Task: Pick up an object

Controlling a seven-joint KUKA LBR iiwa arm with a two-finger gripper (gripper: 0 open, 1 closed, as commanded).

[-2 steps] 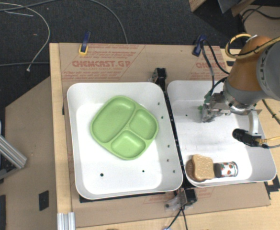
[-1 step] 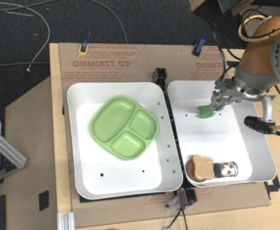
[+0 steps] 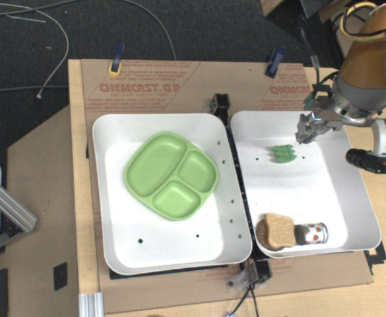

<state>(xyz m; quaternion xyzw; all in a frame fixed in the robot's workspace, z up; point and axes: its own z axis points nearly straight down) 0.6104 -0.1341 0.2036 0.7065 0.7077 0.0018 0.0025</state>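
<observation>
Gripper [image 3: 305, 132] hanging over far part of right bin [image 3: 351, 197], just right of small green broccoli-like piece [image 3: 284, 153], apart from it; nothing standing between them. Whether fingers are spread or closed: cannot tell. Tan bread-shaped toy [image 3: 276, 232] and small can [image 3: 311, 233] lying side by side, touching, at near edge of right bin. Green divided plate [image 3: 171, 175] sitting in left bin [image 3: 113, 230].

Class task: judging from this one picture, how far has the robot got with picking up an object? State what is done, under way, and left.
Done: nothing lifted. The green toy, the tan piece and the small can all lie on the right bin. Under way: the gripper hangs beside the green toy, up and to the right. Left: closing on an object and raising it.
</observation>
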